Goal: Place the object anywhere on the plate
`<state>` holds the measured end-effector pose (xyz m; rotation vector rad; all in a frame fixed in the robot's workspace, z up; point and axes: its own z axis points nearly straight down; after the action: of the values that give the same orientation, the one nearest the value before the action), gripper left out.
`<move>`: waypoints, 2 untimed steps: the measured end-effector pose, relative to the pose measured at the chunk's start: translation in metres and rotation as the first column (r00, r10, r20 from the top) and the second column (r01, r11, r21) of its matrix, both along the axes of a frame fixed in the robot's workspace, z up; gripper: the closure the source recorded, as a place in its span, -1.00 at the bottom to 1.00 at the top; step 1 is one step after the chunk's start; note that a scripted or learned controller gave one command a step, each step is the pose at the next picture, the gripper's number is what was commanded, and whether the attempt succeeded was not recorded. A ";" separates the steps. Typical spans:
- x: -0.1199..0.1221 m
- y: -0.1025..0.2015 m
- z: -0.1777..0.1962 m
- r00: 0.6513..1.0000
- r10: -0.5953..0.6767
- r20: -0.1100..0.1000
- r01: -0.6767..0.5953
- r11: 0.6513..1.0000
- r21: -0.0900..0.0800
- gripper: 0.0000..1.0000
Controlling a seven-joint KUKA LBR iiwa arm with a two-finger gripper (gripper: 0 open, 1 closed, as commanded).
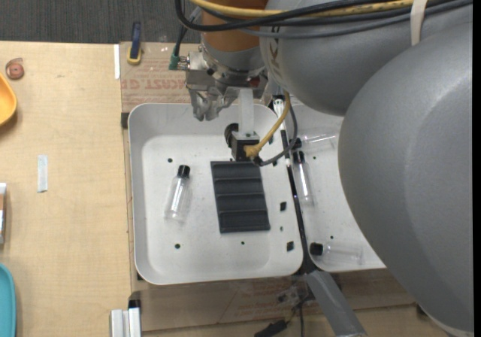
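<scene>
A clear vial (177,194) with a black cap lies on its side in the left part of the left white bin (146,253). To its right, near the bin's middle, a black ribbed rectangular plate (240,197) lies flat. My gripper (206,108) hangs over the bin's far rim, above and beyond both, open with nothing between its fingers. The arm hides most of the right bin, where a clear tube (302,181) lies near the dividing wall and another black-capped vial (336,253) lies at the near side.
A tan bench top extends to the left, with a small white strip (42,174), an orange object (6,102) and a teal object (6,302) at its left edge. A blue-handled tool (135,42) lies beyond the bin.
</scene>
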<state>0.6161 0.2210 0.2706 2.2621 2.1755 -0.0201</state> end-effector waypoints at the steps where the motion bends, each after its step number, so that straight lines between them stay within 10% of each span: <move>1: 0.000 0.000 0.000 1.000 -0.001 0.000 0.001 1.000 0.000 -1.00; 2: 0.000 -0.001 0.008 1.000 0.001 -0.002 -0.001 1.000 -0.004 1.00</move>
<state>0.6162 0.2203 0.2781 2.2605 2.1758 -0.0268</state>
